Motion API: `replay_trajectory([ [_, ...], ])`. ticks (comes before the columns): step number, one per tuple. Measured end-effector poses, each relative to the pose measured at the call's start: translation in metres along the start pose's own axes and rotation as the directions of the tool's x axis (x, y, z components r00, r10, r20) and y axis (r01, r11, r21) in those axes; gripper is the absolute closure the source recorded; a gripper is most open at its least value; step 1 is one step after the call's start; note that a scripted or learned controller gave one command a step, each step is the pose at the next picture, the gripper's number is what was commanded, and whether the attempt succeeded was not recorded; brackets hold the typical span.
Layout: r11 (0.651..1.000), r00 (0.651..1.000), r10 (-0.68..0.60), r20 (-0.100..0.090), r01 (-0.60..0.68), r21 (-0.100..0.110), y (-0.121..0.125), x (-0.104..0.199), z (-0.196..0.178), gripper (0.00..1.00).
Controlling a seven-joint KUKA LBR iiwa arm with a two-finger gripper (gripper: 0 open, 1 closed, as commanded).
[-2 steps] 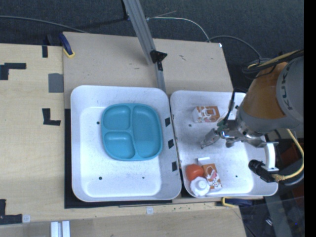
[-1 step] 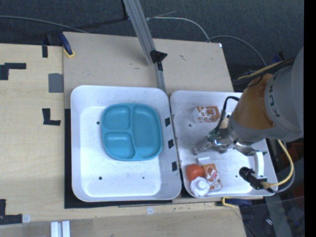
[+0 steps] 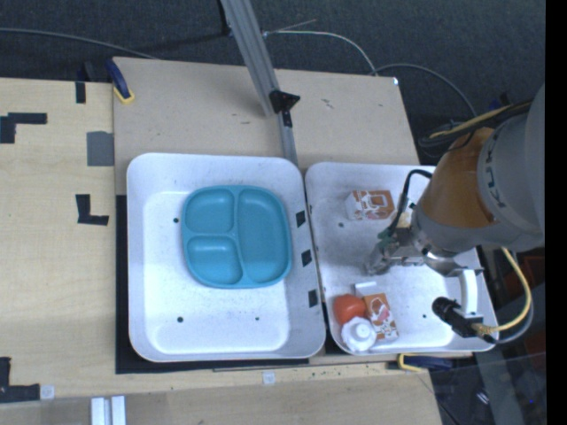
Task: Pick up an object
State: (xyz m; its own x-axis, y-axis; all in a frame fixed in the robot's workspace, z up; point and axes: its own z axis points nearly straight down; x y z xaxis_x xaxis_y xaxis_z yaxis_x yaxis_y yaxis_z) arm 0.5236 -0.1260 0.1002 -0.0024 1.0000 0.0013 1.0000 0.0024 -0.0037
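Observation:
The right bin [image 3: 335, 237] holds a small orange-and-white packet [image 3: 369, 204] near its far side. A red-orange object [image 3: 348, 307], a white bottle [image 3: 359, 335] and another orange-printed packet [image 3: 382, 315] cluster at its near edge, with a small white piece [image 3: 366, 287] just above them. My gripper [image 3: 384, 259] hangs low over the middle of the right bin, between the far packet and the near cluster. I see nothing between its fingers.
The left bin [image 3: 151, 264] holds a blue divided plate [image 3: 237, 235]. A grey metal pole [image 3: 252, 42] slants in from the top toward the bins' junction. The arm's grey body and orange band [image 3: 461, 189] cover the right bin's right side. Cables run along the right.

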Motion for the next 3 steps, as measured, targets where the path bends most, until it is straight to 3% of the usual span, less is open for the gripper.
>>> replay_trajectory([
  [3,1.0,1.0,0.001,0.002,-0.001,-0.007,0.0,0.001,-0.131,1.0],
])
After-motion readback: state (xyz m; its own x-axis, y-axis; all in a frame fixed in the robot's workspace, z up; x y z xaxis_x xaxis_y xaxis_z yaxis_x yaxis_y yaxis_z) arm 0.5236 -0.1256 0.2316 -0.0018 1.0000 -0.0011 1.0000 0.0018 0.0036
